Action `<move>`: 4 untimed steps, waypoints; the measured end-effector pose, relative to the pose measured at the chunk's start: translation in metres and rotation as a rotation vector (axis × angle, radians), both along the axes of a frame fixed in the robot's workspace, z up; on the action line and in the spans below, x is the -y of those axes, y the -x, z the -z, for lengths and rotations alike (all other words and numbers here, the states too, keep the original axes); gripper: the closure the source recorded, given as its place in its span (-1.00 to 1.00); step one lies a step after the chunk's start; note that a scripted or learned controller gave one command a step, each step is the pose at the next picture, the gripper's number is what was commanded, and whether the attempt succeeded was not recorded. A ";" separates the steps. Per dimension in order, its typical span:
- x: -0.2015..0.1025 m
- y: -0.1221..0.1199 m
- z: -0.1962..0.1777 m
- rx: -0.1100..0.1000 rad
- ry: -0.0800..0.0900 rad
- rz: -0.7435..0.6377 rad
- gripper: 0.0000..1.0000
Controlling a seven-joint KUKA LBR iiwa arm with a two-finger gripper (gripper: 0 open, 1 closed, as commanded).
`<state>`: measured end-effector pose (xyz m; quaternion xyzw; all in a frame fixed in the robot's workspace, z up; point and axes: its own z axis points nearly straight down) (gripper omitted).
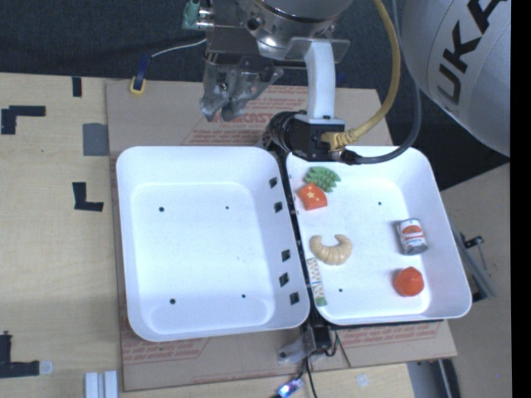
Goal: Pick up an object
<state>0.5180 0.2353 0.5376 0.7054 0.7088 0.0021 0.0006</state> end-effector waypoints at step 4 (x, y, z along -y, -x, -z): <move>0.002 0.003 -0.007 -0.006 0.004 0.002 1.00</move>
